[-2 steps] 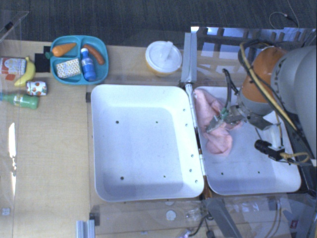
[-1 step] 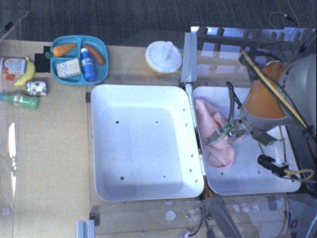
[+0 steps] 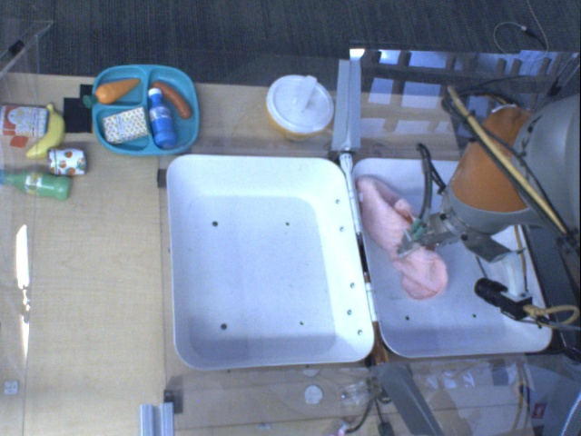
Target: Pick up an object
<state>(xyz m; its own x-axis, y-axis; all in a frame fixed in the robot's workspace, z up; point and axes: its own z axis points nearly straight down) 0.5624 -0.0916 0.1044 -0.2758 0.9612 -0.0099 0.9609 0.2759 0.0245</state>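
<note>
Pale wood table [image 3: 91, 271], far-left edge: banana [image 3: 49, 133], small printed can [image 3: 67, 161], green bottle [image 3: 36, 184] lying flat, a red-and-white packet [image 3: 22, 122] behind them. Just right of these, near the back edge, teal divided plate [image 3: 145, 109] holding carrot [image 3: 118, 90], blue bottle [image 3: 162, 116], sausage-like piece [image 3: 178, 101]. Further right along the back edge, yellow lidded tub [image 3: 300, 105].

Centre: left white bin [image 3: 263, 262], shallow, bare floor with a few small holes.

Right of the divider: right white bin [image 3: 472, 334]. Pink soft object [image 3: 399, 234] lying against its left wall, long axis running from the back-left corner toward the middle of the bin, fatter end nearer the front. Looks limp, cloth-like or plush; likely to sag when lifted.

End effector [image 3: 419, 232] low over the pink soft object's right flank, at about mid-length, touching or just above — cannot tell which. Open or clenched: cannot tell, tips lost against the pink. Grey arm [image 3: 508, 198] with orange band entering from the right edge, so object lies directly left of and under the tool.

Judgement: grasp attempt in hand, lift not yet made.
</note>
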